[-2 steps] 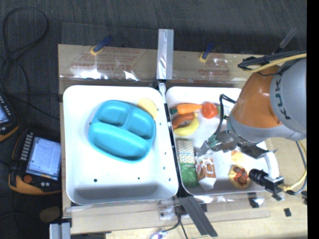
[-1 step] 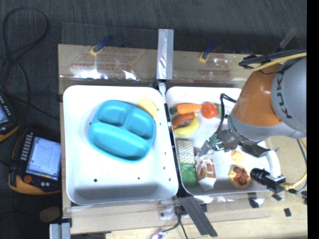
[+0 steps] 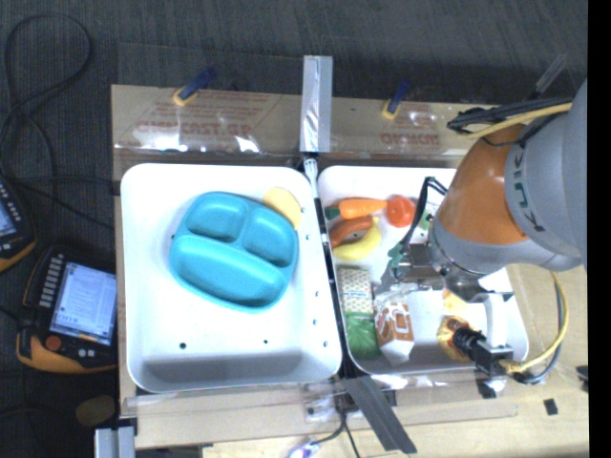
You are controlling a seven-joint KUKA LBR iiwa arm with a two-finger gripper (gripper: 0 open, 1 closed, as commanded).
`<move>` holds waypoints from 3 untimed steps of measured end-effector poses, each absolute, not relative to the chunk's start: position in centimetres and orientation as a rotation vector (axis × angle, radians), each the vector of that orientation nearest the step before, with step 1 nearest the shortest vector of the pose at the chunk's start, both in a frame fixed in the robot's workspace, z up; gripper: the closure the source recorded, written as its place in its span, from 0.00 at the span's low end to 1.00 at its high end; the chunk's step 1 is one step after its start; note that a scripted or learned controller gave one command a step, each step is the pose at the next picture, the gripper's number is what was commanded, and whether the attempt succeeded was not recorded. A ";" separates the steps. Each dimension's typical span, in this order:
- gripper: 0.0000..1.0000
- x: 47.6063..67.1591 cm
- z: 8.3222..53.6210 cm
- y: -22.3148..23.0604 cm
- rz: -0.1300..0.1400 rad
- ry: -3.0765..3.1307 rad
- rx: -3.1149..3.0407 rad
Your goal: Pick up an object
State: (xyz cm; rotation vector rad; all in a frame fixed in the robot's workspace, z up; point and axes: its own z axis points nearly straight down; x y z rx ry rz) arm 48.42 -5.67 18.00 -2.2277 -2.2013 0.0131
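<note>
Nearest me, a white carton (image 3: 394, 324) lies at the right bin's (image 3: 516, 324) front edge w/ a green item (image 3: 360, 333) beside it. Claw (image 3: 417, 267) hangs just above the carton; can't tell its state. Blue tray (image 3: 234, 248) sits mid left bin (image 3: 143, 284).

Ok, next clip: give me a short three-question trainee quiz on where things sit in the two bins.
1. True or false: the blue tray lies in the left bin.
2. Which bin is the arm reaching into? A) left B) right C) neither
3. Fill in: the carrot lies in the ____ bin, near its far end.

Key
1. True; a yellow piece peeks out at the tray's far right corner.
2. B; the arm hangs over the right bin, above the toy food.
3. Right; it lies just beyond the banana.
</note>
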 end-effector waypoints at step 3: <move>0.00 48.3 10.0 -9.4 0.008 -2.294 -2.129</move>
